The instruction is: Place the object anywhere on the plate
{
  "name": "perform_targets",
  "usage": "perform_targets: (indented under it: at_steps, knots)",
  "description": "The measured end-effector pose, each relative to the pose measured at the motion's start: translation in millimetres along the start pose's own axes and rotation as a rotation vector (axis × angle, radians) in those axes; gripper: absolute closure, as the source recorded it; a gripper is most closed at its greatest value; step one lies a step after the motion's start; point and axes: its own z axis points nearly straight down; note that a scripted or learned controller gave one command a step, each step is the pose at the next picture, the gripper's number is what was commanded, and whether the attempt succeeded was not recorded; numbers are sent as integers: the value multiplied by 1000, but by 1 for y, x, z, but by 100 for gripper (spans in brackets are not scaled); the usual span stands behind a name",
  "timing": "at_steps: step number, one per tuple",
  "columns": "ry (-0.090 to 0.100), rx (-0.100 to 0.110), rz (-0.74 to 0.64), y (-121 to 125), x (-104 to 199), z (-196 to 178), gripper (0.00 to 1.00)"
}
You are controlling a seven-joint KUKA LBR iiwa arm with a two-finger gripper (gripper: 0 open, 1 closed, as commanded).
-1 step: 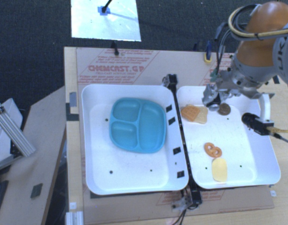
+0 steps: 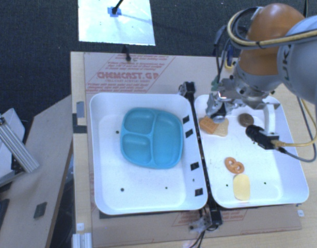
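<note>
The gripper [image 2: 217, 111] is low in the right bin [image 2: 282, 190], near its top left corner, directly over the toast [image 2: 214, 125]. The toast lies flat on the bin floor just below the fingertips, and the tips look to be touching its upper edge or only just above it; the angle is too poor to settle which. Whether the jaws are open or closed cannot be told either, since the wrist body hides them from above. No object is seen between the fingers, so nothing counts as held.

The toast seems to be the chosen object, because the arm has lined itself up over it and not the others. To the right of the jaws, slightly apart, sits a brown disc [image 2: 246, 120]. Well below them lie a pretzel [image 2: 234, 165] and a yellow piece [image 2: 241, 187].

The plate [image 2: 151, 138] waits in the left bin [image 2: 109, 190], to the left of the jaws across the divider. My guess is the pick is in hand and the carry has not begun.
</note>
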Motion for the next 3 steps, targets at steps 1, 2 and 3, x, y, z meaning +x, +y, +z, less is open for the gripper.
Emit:
perform_targets:
  at_steps: [1,2,3]
  knots:
    - [2,-1,-3,11,59,3,100]
    - [1,-2,-3,38,108,16,100]
    - [0,0,1,37,105,16,0]
